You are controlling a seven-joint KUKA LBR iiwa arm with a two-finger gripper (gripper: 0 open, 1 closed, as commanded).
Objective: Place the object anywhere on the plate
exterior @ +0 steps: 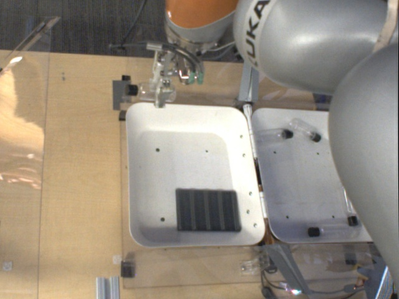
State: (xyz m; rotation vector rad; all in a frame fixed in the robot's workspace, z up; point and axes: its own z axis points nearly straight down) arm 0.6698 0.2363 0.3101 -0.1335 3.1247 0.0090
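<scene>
A dark ribbed rectangular plate (207, 209) lies flat in the near part of the left white bin (140, 167), slightly right of the bin's middle. My gripper (163, 91) hangs under the orange band of the arm, over the far edge of the left bin near its far left corner, well away from the plate. I make out nothing held at its tip. The pale bin floor around the plate carries only a few small dark dots.
The right bin (299, 185) sits beside the left one, with small dark pieces near its far and near rims. The big grey arm (312, 30) covers the upper right and part of the right bin. A black bracket (122, 92) stands left of the gripper.
</scene>
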